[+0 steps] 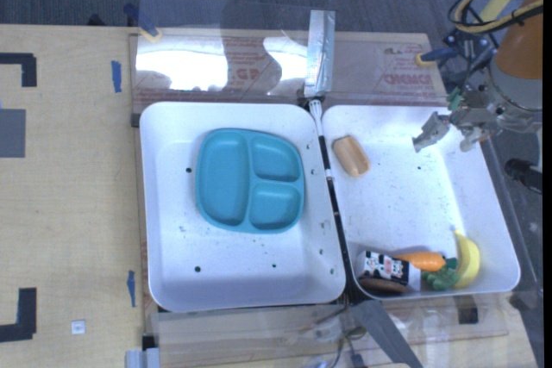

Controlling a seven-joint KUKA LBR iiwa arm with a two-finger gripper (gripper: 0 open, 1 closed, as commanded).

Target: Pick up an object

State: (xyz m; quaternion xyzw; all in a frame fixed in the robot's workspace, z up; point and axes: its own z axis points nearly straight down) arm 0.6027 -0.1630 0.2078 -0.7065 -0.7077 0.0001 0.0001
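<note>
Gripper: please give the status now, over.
Gripper open, over right bin's far right corner, holding nothing. Bread roll, banana, carrot untouched. Nothing in the way.

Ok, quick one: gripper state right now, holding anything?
Gripper: open, holding nothing, above the right bin's upper right corner.

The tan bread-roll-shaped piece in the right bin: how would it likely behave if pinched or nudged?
The tan roll looks rounded and oblong, so a nudge would probably make it roll or skid on the smooth right bin. It lies alone, so fingers should fit around it. It looks like a light toy, perhaps slippery. The gripper hovers to its right.
</note>
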